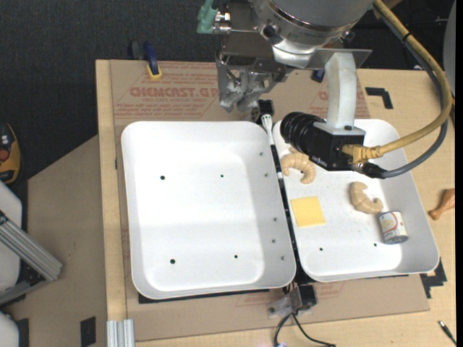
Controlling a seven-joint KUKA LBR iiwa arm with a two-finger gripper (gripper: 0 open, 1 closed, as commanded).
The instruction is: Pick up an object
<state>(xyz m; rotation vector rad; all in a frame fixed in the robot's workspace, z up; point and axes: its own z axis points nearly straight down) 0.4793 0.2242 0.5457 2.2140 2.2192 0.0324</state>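
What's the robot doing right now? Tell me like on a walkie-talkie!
Gripper above the bins' far edge, nothing between its fingers. Right bin holds two croissants, cheese slice, small can. Nothing picked yet.

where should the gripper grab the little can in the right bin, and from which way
Take the small can across its round sides, coming straight down. It seems to lie tipped over near the right bin's right wall, with open floor around it, so the fingers should probably straddle its narrow width, not its ends.
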